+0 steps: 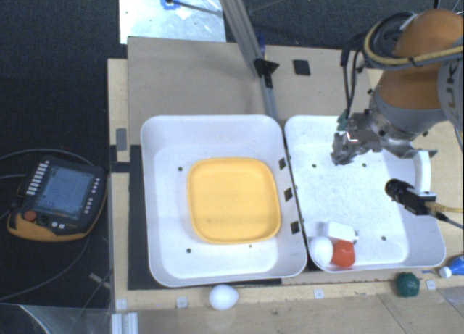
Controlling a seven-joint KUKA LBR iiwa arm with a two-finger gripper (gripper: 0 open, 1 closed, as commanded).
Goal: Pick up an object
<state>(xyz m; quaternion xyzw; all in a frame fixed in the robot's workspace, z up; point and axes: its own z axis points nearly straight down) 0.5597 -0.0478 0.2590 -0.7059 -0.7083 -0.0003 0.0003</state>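
A yellow square plate [234,199] lies in the left bin [163,202]. In the right bin [362,202], at its near left corner, sit a white egg-like ball [321,248], a red round object [343,253] and a small white block [341,231], all close together. My gripper [344,150] hangs over the far part of the right bin, well away from those objects. Nothing shows between its fingers.
A white egg [223,296] lies on the bench in front of the left bin. A green ball [407,284] and a blue-tipped item [451,267] rest beyond the right bin's near right corner. A teach pendant [58,201] sits on the floor at left. A metal pole [243,24] slants across the back.
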